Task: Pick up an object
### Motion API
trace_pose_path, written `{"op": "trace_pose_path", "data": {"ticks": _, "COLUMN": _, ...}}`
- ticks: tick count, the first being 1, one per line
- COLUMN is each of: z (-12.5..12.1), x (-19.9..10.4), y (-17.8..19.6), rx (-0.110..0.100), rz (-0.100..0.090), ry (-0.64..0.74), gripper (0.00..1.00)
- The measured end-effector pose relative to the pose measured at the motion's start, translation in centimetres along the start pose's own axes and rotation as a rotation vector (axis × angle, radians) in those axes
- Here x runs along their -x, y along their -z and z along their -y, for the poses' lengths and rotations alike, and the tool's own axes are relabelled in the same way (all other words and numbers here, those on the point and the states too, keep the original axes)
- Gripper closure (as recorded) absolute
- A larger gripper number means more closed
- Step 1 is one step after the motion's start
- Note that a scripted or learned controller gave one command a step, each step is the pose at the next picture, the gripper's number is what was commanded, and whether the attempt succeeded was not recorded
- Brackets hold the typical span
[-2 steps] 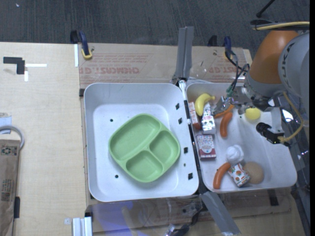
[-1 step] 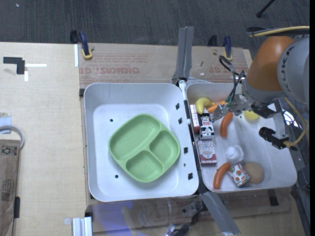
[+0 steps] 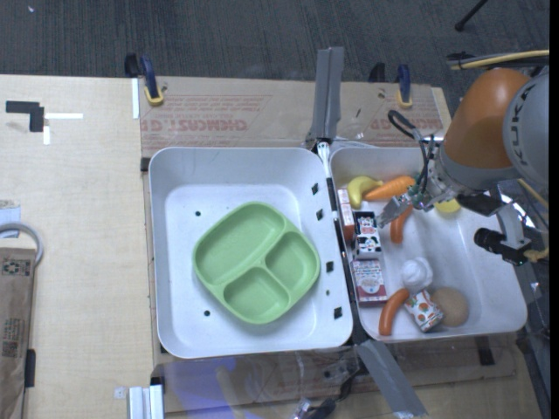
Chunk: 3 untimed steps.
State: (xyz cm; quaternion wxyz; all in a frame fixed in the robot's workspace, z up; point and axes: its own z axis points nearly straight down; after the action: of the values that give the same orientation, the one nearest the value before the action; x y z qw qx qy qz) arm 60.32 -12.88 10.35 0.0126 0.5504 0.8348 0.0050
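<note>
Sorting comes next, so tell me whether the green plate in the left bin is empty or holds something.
Empty. The green plate lies flat in the left bin, and all three of its compartments show bare green.

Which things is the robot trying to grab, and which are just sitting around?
For the job: gripper, carrot, banana, sausage, milk carton, potato, all in the right bin.

Just lying about: green plate in the left bin, clamps, paper bag.
</note>
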Motion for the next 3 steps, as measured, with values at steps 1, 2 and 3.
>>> {"op": "trace_pose_path", "data": {"ticks": 1, "z": 0.1, "x": 0.1, "y": 0.9, "rx": -0.003, "rz": -0.002, "ry": -0.002, "gripper": 1.00}}
{"op": "trace_pose_path", "data": {"ticks": 2, "z": -3.6, "x": -3.0, "y": 8.9, "rx": -0.020, "rz": -0.014, "ry": 0.071, "gripper": 1.00}}
{"op": "trace_pose_path", "data": {"ticks": 3, "z": -3.6, "x": -2.9, "y": 9.7, "rx": -0.019, "rz": -0.013, "ry": 0.071, "gripper": 1.00}}
